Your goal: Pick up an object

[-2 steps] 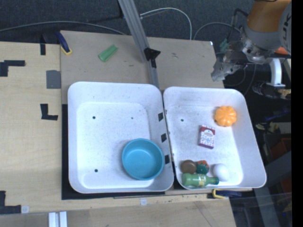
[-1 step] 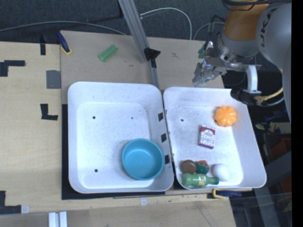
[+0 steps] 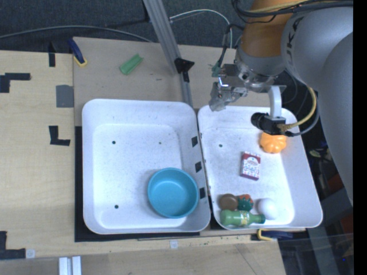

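Nearest the lens, a cluster sits in the right bin's (image 3: 298, 171) near corner, at about six o'clock: a green bottle (image 3: 241, 217), a brown lump (image 3: 228, 201), a small orange-and-green piece (image 3: 245, 201) and a white egg (image 3: 267, 208), all touching or nearly so, likely slid there against the wall. A red card (image 3: 250, 166) lies flat mid-bin, apart from them. An orange toy (image 3: 273, 142) rests at two o'clock by the far wall. The left bin (image 3: 97, 153) holds a blue bowl (image 3: 172, 192) at five o'clock. The gripper (image 3: 221, 99) hangs over the right bin's eleven o'clock corner, carrying nothing visible; whether its jaws are apart I cannot tell. The card, standing clear, looks the easiest pick.
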Motion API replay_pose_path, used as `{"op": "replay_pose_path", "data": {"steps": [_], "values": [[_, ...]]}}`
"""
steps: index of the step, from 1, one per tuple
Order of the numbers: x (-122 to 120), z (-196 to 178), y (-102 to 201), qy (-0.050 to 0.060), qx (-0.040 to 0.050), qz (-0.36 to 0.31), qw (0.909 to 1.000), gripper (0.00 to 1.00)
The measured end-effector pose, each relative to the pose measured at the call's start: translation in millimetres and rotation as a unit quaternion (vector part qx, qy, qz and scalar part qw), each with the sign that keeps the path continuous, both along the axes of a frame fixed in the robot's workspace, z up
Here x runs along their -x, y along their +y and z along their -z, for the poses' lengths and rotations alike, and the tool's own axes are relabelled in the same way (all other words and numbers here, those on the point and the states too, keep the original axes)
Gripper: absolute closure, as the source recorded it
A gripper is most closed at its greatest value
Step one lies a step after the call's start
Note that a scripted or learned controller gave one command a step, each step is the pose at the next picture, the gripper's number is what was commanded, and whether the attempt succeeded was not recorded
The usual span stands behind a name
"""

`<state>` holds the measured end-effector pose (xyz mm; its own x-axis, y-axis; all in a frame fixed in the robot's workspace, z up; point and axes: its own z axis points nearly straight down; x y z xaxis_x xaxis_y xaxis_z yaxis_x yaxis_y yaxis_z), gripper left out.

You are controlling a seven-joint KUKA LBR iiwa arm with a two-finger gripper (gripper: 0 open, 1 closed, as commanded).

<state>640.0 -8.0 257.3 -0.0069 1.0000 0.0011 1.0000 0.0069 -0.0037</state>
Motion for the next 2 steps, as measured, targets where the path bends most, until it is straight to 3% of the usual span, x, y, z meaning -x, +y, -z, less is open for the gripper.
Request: {"op": "replay_pose_path", "data": {"steps": [1, 2], "values": [[-5.7, 22.5, 49.8, 0.000, 0.0003, 0.000, 1.0000, 1.00], [-5.8, 20.0, 96.9, -0.001, 0.0000, 0.000, 1.0000, 1.00]]}}
